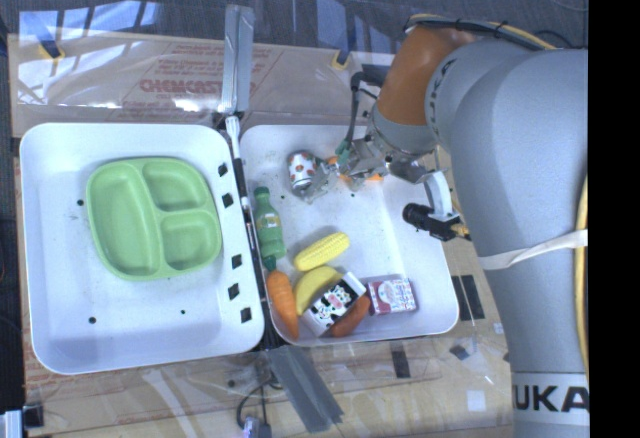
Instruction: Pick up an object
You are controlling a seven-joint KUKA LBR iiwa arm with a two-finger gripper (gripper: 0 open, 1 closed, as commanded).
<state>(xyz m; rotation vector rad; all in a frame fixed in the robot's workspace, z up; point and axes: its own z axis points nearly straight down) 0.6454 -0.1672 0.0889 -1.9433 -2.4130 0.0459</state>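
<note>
My gripper [338, 169] is low in the back part of the right bin [420, 256], reaching in from the right under the orange-banded wrist. Just left of it, touching or nearly touching, lies a small silver can [301, 169] with a red and orange label. Further forward lie a green bottle [267, 226] along the left wall, a corn cob [321, 250], a yellow banana [313, 284], a carrot [283, 304], a black-and-white carton [334, 303], a brown sausage [352, 320] and a small red box [392, 295].
The left bin [60, 306] holds a green divided plate [153, 217]. A divider with black clips [236, 246] separates the bins. The grey arm [510, 186] covers the right bin's right edge. A clear plastic sheet [150, 76] lies behind the bins.
</note>
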